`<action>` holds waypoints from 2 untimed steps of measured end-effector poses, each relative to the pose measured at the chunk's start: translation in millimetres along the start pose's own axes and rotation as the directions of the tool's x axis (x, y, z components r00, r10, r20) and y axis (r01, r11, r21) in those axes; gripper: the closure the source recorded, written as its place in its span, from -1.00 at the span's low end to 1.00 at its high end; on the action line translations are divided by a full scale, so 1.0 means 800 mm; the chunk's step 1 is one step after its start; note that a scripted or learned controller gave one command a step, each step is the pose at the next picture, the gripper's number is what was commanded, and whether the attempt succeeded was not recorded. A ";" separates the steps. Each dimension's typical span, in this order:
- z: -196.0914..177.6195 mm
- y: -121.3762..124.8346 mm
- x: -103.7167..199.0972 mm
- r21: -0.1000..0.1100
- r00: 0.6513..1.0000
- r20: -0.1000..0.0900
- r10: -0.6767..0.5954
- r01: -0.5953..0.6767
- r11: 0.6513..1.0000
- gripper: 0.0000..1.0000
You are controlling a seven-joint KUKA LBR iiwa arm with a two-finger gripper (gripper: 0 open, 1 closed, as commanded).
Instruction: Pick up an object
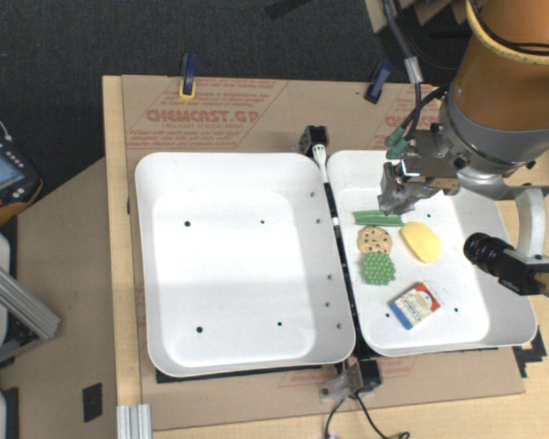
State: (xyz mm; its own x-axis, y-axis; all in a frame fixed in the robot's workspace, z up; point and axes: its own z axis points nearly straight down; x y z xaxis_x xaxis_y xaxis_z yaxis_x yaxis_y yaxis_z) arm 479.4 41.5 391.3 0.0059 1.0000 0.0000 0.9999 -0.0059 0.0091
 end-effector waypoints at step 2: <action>0.007 0.039 0.069 0.006 1.000 0.000 -0.009 0.009 1.000 1.00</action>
